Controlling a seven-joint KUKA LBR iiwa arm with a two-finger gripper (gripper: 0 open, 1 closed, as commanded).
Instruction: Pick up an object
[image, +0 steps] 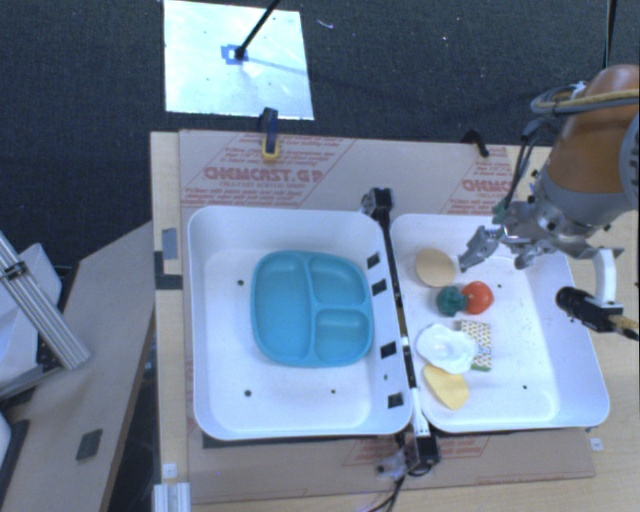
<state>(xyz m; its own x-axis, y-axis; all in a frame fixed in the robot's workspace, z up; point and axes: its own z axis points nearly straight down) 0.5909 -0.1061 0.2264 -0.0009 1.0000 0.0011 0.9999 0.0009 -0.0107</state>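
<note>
Two shallow white bins (300, 420) are sitting side by side on the table. Reaching in from the right, the grey-and-orange arm (590, 150) is holding its pincer (503, 250) open, gripping nothing, above the right bin's round tan disc (435, 267) and small red ball (478, 296).

tray (300, 310) in left bin (215, 300); food items (455, 330), seemingly, in right bin (560, 380).

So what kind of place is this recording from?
Most likely a robotics lab bench set up for grasping trials: two white bins clamped on a labelled board, toy food and a blue divided plate as props, and a grey arm overhead.
</note>
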